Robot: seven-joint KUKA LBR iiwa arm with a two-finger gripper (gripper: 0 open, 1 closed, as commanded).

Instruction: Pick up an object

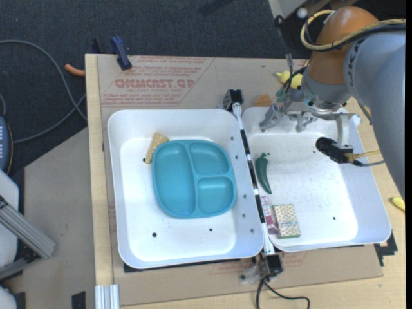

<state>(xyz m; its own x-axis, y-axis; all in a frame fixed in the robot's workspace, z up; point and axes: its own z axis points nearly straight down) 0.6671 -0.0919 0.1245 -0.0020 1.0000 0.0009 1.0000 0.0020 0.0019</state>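
Hovering at the 12 o'clock rim of the right bin [360, 192], the gripper [288, 116] hangs below the arm's orange band [338, 28]; whether it is open, or has hold of anything, cannot be told from this angle. Green pepper [262, 172] lies at 9 o'clock in that bin, against the divider. Patterned sponge block [286, 220] sits at 7 o'clock. Left bin [129, 224]: teal divided plate [193, 177] at centre, a tan cracker-like piece [155, 145] at its 10 o'clock edge, partly tucked under.
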